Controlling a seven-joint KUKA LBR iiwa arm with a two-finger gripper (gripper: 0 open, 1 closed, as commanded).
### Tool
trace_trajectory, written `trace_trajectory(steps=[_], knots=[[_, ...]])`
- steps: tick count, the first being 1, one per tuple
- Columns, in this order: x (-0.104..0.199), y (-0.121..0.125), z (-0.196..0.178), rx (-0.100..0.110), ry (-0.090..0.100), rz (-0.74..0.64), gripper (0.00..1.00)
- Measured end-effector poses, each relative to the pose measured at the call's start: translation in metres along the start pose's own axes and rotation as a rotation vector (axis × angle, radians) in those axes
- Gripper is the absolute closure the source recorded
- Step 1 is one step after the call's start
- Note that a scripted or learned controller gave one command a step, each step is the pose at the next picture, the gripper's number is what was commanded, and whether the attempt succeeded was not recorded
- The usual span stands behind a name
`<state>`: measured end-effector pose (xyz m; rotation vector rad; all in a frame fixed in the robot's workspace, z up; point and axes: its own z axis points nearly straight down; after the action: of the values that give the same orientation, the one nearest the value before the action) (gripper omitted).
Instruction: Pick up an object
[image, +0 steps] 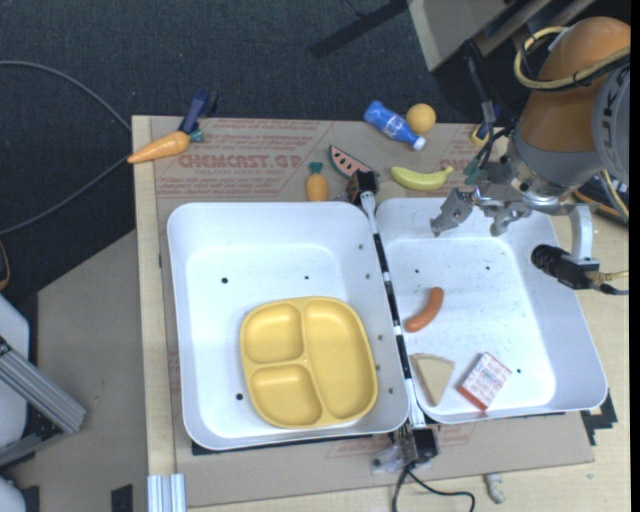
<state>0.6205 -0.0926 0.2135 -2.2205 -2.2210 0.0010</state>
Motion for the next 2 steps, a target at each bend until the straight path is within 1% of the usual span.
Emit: trace_trajectory(steps=[1, 2], knots=[[-0.004, -0.038, 0.073, 0.001, 0.000, 0.001, 0.00], [0.001, -0.036, 0.129, 0.001, 0.001, 0.001, 0.00]])
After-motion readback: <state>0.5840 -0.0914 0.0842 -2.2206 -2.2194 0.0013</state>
